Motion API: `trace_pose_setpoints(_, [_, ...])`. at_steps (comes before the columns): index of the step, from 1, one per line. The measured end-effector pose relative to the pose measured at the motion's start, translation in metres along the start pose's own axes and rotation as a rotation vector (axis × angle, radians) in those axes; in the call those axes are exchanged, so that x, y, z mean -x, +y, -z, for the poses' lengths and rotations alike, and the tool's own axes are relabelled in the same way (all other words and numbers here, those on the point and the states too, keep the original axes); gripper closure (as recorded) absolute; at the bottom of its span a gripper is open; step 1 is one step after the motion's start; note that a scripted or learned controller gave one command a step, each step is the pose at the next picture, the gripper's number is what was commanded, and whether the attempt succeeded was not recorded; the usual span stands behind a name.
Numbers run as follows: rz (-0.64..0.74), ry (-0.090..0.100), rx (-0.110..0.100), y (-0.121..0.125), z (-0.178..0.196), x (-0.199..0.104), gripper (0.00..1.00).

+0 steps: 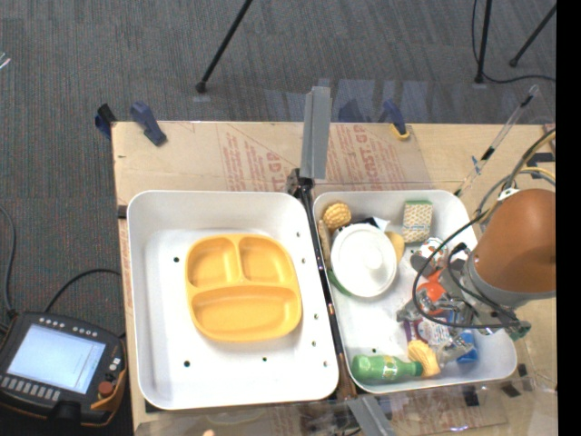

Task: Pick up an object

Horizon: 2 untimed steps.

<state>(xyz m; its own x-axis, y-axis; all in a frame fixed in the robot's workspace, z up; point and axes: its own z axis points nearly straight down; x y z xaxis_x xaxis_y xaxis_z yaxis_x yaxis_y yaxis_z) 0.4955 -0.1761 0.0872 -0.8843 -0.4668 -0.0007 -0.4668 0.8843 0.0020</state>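
Objects for picking lie crowded in the right bin (497, 357): a green bottle (386, 367) along the near wall, a white bowl (365, 260) in the middle, a small woven ball (337, 214) and a patterned box (417, 220) toward the far wall. The gripper (443, 321) sits low over the clutter at the bin's right side, wrapped in cables; whether it grips anything I cannot tell. A good pick probably means settling on one piece with free sides, coming straight down, and lifting slowly. The left bin (145, 243) holds a yellow tray (243, 287).
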Motion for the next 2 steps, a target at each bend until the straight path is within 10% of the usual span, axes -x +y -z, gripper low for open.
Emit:
trace_pose_setpoints(1, [-0.097,-0.005,-0.004,-0.054,0.033,0.067,0.00])
trace_pose_setpoints(2, [0.071,-0.014,-0.013,-0.023,0.009,0.035,0.00])
